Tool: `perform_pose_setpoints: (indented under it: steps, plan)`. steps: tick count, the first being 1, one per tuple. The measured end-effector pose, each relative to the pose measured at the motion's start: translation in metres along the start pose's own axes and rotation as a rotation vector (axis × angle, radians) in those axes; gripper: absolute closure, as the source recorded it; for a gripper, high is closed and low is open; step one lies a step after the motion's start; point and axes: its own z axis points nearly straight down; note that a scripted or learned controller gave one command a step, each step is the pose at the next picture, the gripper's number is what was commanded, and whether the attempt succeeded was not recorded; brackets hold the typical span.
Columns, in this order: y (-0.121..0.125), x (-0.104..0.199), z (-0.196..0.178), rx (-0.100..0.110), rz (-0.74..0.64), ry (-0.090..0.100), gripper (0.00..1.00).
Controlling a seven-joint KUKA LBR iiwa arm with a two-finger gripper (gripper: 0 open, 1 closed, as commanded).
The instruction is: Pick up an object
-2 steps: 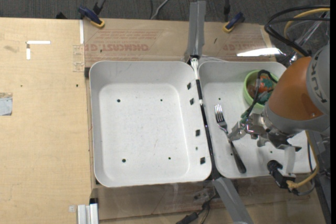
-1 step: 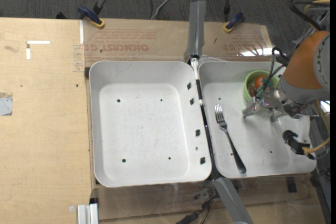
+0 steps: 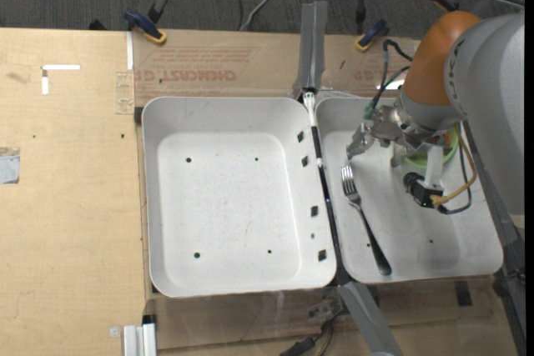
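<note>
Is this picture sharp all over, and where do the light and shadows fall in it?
In the camera view, light is even and soft: the left bin looks bright with faint shading along its walls; the fork in the right bin is crisp, with a thin shadow; the arm nearest the lens looks soft and shades the bin beneath it; the gripper is cluttered, its fine detail hard to read.

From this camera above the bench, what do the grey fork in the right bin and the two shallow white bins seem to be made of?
The grey fork looks like metal with a dull finish: thin, uniformly grey, with a faint sheen on its tines. The two shallow white bins, the left bin and the right bin, look like moulded plastic, matt, with rounded corners and thin rims; painted metal cannot be ruled out.
</note>
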Motion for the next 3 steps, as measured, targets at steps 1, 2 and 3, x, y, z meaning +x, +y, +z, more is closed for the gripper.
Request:
perform_pose_setpoints:
  steps: [1,2,3]
  plan:
    - [0.025,-0.071,-0.073,-0.010,-0.128,-0.006,0.00]
    - [-0.036,-0.031,0.009,0.003,-0.162,-0.001,0.00]
    - [0.041,0.010,0.003,-0.016,-0.266,-0.007,0.00]
